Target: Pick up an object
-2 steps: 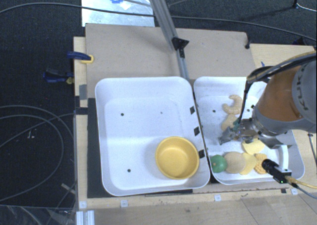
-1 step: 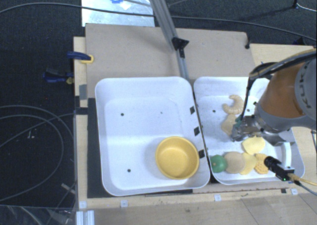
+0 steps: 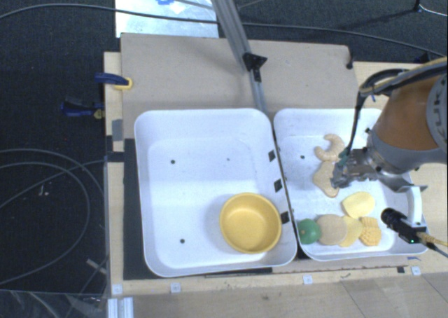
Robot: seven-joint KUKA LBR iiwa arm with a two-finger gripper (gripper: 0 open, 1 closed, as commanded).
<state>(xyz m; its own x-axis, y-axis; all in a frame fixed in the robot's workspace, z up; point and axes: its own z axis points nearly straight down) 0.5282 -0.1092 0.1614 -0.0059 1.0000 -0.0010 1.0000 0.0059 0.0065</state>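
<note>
A pale beige, knobbly toy shaped like a ginger root (image 3: 327,164) lies in the right white bin (image 3: 297,134), centre right of the frame, its lower end touching the gripper (image 3: 343,171). The grey arm with its orange band (image 3: 409,124) reaches in from the right edge, wrist bent down over the toy. Whether the jaws are apart or together cannot be told.

Counts: two shallow white plastic bins (image 3: 150,169) (image 3: 297,127) are sitting side by side. One round yellow bowl (image 3: 250,222) is lying in the left; six small food-shaped toys (image 3: 327,162) (image 3: 358,204) (image 3: 307,230) (image 3: 331,229) (image 3: 350,233) (image 3: 370,231) are lying in the right.
</note>
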